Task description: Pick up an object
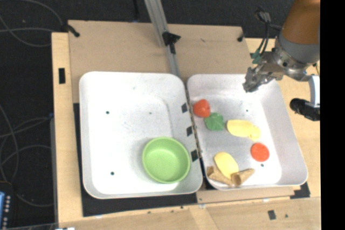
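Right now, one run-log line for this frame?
phase: approach | end effector: over right bin far edge, nothing held | right bin: six small items | left bin: green bowl

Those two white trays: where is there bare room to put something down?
The left bin is bare except the green bowl at its near right. In the right bin, the far strip below the gripper is bare; its near half is crowded with toy food.

Arm enters from 3 o'clock — wrist angled toward 8 o'clock, gripper [251,85] pointing down-left.
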`<state>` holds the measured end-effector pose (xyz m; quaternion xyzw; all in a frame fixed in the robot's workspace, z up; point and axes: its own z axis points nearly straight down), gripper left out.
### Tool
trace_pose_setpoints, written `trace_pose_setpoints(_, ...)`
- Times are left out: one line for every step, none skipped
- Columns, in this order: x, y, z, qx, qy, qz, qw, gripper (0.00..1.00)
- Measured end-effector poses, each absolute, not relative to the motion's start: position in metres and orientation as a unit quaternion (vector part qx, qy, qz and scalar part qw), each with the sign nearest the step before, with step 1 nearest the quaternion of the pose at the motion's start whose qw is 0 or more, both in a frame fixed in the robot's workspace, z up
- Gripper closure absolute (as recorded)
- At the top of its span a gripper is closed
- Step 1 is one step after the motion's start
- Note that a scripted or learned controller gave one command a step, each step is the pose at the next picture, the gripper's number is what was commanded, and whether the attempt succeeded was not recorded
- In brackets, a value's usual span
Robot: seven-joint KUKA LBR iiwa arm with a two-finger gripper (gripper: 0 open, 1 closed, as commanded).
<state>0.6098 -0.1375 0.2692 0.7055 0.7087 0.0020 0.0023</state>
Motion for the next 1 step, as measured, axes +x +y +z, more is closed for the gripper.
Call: trace_pose_setpoints(0.6068,-0.0899,0.2562,0.705,0.709,-0.0001,0.001,1.00)
